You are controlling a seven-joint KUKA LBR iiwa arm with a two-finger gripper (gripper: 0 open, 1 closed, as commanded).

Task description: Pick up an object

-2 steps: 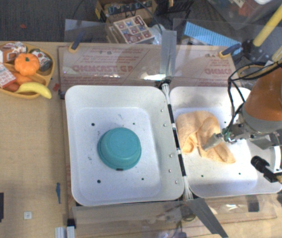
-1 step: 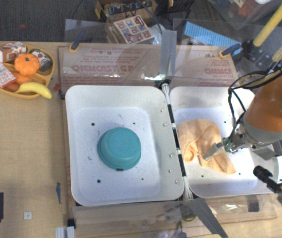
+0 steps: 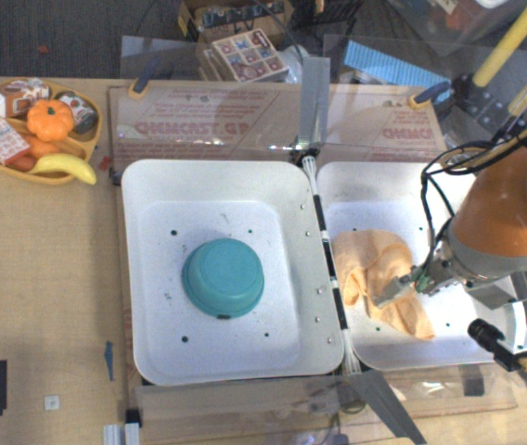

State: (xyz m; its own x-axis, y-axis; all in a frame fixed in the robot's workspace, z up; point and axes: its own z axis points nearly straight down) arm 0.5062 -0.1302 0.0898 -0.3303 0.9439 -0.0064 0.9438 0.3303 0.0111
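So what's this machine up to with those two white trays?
A robot arm reaches in from the right over the right bin. Its end effector is low on a crumpled pale orange cloth lying in that bin, apparently trying to pick it up. Whether it has a hold on the cloth can't be told. An upside-down teal bowl sits untouched in the left bin.

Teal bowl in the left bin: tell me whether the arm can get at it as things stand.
Probably yes. The teal bowl sits alone and uncovered in the left bin; the gripper is over the cloth in the neighbouring bin.
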